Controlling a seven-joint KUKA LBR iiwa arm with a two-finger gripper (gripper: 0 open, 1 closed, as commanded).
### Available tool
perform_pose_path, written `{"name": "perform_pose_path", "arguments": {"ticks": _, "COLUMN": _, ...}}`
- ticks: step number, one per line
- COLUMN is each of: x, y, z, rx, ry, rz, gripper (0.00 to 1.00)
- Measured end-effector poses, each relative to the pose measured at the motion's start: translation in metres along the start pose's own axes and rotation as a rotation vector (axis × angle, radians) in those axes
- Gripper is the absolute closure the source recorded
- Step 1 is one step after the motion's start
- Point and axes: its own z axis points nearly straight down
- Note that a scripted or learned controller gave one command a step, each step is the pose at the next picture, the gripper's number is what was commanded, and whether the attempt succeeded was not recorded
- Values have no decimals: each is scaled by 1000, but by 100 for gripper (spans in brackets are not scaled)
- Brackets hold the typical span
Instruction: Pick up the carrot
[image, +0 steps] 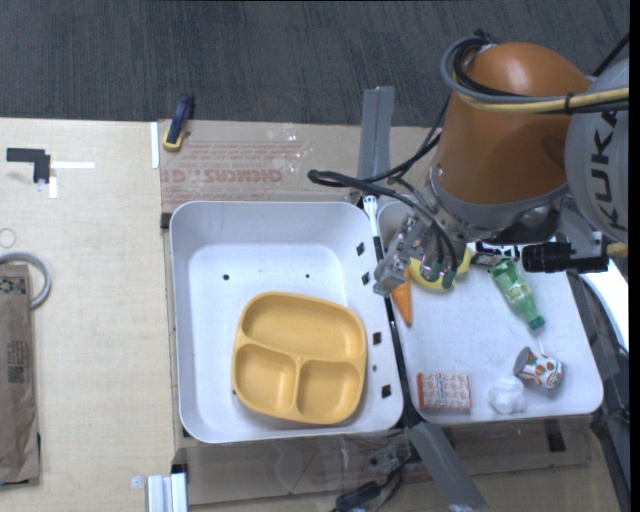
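Nearest the camera sits the snack packet (443, 391) at the right bin's (470, 340) front edge. Up at twelve o'clock from it lies the carrot (401, 301), against the bin's left wall, long axis running twelve to six, tip toward six. The gripper (412, 266) hangs just above its blunt end; whether it is spread or clenched, I cannot tell.
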Motion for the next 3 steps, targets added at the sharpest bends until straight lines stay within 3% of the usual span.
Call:
{"name": "perform_pose_path", "arguments": {"ticks": 1, "x": -50, "y": 42, "z": 105, "rx": 1, "ry": 2, "rz": -202, "gripper": 100}}
{"name": "perform_pose_path", "arguments": {"ticks": 2, "x": -80, "y": 85, "z": -25, "rx": -1, "ry": -1, "rz": -219, "gripper": 100}}
{"name": "perform_pose_path", "arguments": {"ticks": 3, "x": -78, "y": 93, "z": 0, "rx": 0, "ry": 2, "rz": -115, "gripper": 100}}
